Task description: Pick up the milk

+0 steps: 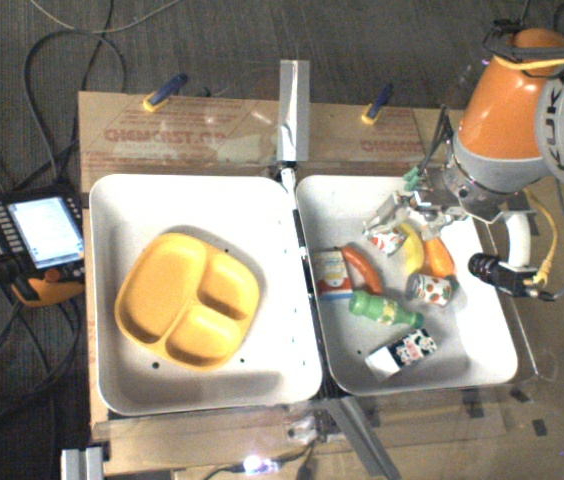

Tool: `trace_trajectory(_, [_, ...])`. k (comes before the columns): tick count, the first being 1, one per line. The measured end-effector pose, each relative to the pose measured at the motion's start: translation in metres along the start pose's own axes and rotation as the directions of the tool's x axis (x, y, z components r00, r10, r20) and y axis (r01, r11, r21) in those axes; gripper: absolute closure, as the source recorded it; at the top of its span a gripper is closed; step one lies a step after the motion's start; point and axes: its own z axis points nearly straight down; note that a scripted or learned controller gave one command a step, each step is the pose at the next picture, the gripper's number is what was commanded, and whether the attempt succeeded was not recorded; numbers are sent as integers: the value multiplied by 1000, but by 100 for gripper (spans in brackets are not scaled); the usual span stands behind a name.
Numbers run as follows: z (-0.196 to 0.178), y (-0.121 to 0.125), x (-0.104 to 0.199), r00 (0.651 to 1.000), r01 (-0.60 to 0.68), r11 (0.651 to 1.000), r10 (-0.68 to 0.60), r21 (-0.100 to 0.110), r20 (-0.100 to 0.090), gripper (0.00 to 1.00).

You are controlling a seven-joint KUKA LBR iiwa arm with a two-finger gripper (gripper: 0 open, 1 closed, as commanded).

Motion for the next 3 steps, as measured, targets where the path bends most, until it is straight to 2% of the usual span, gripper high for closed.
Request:
trace_trajectory(1, [148,41,-44,1000,-8,1000,8,-16,5,0])
trace_trajectory(2, [140,75,-42,996,-88,996,88,-2,1,0])
trace_trajectory(3, [68,21,-73,993,116,993,-116,-1,3,0])
